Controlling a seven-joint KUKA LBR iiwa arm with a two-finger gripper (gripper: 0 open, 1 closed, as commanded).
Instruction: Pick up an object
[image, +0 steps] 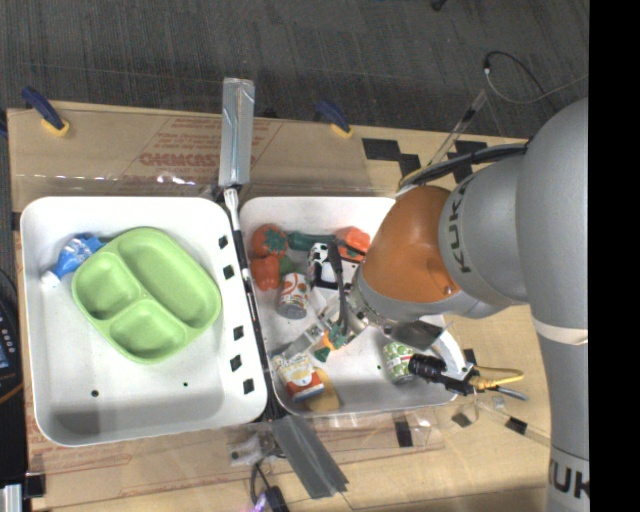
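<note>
The grey arm (540, 220) with its orange band (410, 250) is seen closest to the lens, reaching in from the right over the right bin (300, 215). The tool (340, 318) is lowered among the clutter there; whether it is apart or together cannot be told. Small objects (295, 295) are scattered beneath it. In the left bin (60, 420), a green divided plate (147, 292) is laid, touching a blue item (75, 250).

the arm (440, 255) covers much of the right bin (300, 212), hiding the gripper.
</note>
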